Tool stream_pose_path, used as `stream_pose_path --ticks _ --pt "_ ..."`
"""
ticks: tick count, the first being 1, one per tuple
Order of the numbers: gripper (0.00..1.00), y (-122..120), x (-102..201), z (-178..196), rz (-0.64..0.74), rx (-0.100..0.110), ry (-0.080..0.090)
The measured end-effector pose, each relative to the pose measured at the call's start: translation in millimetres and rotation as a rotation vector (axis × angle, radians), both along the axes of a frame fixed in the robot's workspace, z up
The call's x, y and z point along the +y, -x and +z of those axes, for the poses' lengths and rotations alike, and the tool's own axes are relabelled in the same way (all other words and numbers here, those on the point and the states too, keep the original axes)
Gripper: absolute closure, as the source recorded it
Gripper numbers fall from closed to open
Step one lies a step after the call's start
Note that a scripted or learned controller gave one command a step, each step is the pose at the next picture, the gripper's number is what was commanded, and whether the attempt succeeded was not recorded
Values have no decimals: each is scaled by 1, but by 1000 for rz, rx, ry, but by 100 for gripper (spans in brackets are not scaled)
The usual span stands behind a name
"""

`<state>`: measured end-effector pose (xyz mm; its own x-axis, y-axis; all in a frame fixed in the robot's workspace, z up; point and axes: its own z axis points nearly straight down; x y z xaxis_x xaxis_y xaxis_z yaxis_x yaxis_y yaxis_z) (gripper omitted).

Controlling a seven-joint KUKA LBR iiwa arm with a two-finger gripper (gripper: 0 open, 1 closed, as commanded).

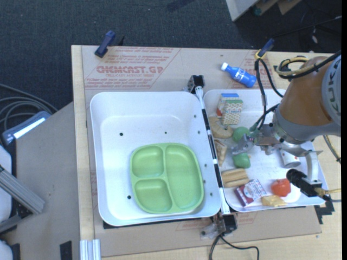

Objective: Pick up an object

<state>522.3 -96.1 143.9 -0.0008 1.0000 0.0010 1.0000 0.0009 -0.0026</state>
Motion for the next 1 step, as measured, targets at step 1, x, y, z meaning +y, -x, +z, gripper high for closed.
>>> stream_pose_path --ticks 1 --pt "0 8 -2 -60 -1 -1 0"
